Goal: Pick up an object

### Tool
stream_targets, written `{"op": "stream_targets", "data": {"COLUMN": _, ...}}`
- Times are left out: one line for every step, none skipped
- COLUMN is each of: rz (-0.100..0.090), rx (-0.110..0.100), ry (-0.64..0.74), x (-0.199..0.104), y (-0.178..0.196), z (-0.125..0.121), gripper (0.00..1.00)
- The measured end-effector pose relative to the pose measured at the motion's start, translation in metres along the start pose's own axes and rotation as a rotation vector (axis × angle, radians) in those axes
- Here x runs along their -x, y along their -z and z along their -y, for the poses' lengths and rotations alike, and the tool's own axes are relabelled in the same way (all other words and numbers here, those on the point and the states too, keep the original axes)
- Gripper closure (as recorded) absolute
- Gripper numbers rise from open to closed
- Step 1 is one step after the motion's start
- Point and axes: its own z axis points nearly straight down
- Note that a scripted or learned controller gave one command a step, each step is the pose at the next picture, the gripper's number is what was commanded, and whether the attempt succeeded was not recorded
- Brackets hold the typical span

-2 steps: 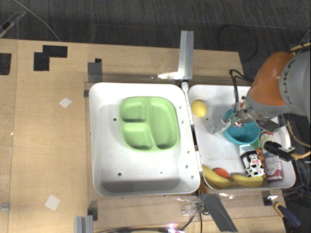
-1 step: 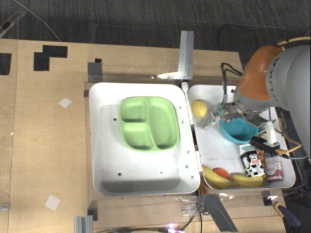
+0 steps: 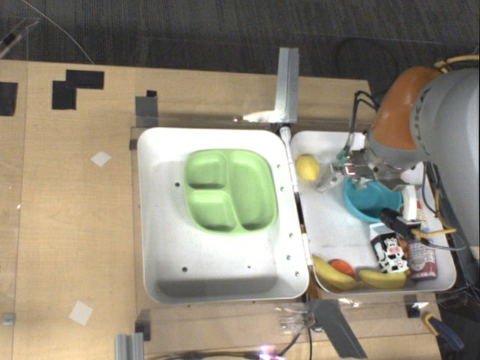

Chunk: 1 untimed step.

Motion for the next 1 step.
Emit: {"op": "stream_targets", "data": {"rz": 0.001, "rx": 0.002, "ry": -0.218, "x": 0.0174, "y": 0.0013, "z": 0.0168, "gripper": 0.00}}
